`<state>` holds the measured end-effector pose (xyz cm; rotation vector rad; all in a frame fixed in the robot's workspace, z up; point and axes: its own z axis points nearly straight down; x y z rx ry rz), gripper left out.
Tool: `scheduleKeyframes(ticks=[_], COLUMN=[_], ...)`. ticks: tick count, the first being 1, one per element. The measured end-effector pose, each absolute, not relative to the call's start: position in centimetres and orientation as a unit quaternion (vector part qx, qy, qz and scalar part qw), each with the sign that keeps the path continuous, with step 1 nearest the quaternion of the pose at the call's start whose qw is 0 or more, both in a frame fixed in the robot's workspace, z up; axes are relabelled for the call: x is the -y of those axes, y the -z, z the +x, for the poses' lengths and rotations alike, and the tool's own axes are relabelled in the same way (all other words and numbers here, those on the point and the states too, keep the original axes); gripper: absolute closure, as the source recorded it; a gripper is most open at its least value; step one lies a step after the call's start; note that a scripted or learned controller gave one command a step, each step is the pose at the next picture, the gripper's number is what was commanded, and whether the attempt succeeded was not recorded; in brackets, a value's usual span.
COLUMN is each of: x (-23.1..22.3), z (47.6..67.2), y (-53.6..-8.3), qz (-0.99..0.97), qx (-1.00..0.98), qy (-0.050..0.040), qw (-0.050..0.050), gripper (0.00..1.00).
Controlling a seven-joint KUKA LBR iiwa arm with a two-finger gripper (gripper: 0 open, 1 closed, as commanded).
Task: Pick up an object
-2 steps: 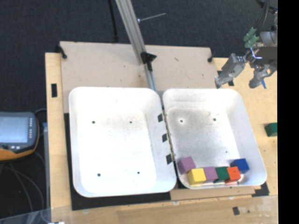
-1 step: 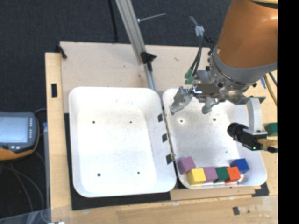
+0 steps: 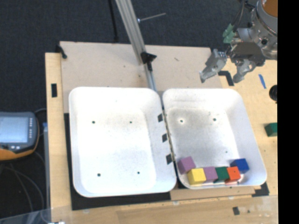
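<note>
Where cubes (image 3: 212, 172) cluster, smooth speckled bin (image 3: 243, 106)

Bins (image 3: 117, 125): white plastic, smooth, semi-matt w/ grey scuffs. Counter (image 3: 187, 59): matt pale wood/board. Blocks (image 3: 212, 172): smooth, coloured, matt. Post (image 3: 131, 22): ribbed metal. End effector (image 3: 226, 69): grey metal, dull.

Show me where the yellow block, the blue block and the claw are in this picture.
yellow block (image 3: 197, 175): camera view, middle of its top face.
blue block (image 3: 240, 164): camera view, middle of its top face.
claw (image 3: 226, 72): camera view, midway between its two fingertips, above the right bin's far rim.
</note>
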<state>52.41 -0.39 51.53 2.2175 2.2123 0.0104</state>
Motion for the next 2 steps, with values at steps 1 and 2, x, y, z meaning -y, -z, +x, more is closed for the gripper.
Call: scheduleKeyframes(ticks=[1,2], x=[0.3,3.1], z=[52.4,53.2], y=[-52.3,-54.9], qz=[0.704,0.708], qx=[-0.71,-0.706], qy=[-0.0012,-0.0011], qw=[0.003,0.002], gripper=[1.0,1.0])
